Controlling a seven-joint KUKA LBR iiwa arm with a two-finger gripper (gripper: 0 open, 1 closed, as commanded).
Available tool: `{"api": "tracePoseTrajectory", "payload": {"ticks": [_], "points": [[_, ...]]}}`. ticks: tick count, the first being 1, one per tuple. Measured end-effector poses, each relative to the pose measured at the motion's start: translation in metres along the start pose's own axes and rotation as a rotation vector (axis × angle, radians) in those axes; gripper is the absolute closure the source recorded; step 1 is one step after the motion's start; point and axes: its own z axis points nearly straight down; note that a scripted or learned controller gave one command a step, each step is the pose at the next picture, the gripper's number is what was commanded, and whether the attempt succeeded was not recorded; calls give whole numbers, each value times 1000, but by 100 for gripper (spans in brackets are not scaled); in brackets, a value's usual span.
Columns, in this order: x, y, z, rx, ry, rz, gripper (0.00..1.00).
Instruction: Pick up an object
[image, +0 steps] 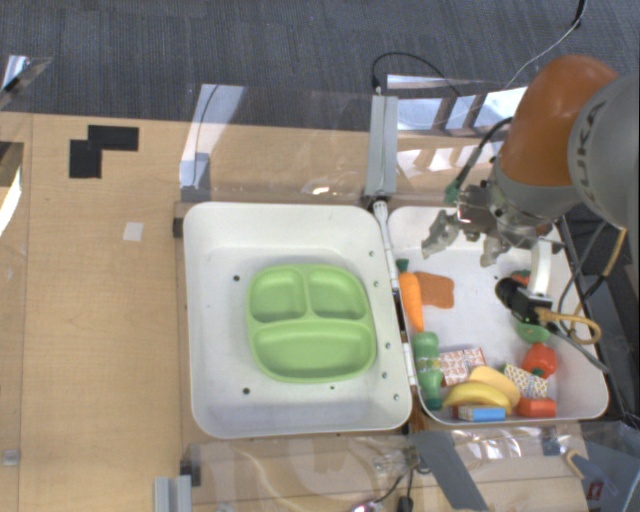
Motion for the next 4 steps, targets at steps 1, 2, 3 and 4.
{"api": "tracePoseTrajectory", "payload": {"ticks": [1,2,3,4], "points": [[-56,5,129,-11,-2,41,0],[-59,37,98,0,-1,142,0],[-84,52,77,-1,-1,214,0],[-47,23,128,-3,0,97,0]]}}
